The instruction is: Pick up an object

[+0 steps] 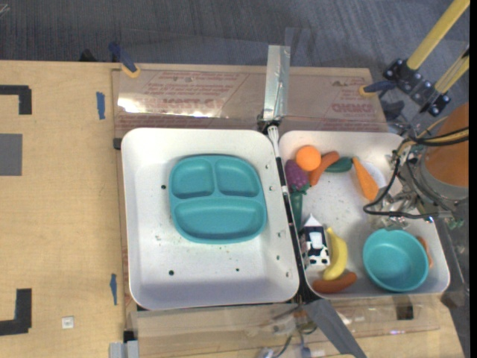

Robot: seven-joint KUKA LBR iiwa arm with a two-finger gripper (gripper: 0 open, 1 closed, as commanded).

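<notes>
Two white bins sit side by side on the bench, the left bin [141, 274] and the right bin [440, 278]. Nearest the camera in the right bin, a reddish sausage-like toy [334, 282] lies along the front wall, with a yellow banana [337, 252] curving just above it and touching a small black-and-white carton [314, 246] at its left. Beside these, toward the right, a teal bowl [396, 259] stands upright in the front right corner.

Just beyond the bowl, the arm's wrist hangs over the right rim of that bin, a tangle of cables and metal parts around the gripper [406, 203]; whether it is spread or clenched, I cannot tell, and nothing is seen held in it. The orange band [451, 155] of the arm shows above it at the right edge.

Further back, an orange carrot [364, 179] lies tilted near the gripper. At the far left corner of the right bin a cluster gathers: an orange ball [308, 157], purple grapes [295, 175] touching it, a dark green piece [340, 165], and a green stem-like piece [297, 203] along the dividing wall.

In the left bin, a teal divided plate [218, 198] lies flat in the middle, well apart from the toys
</notes>
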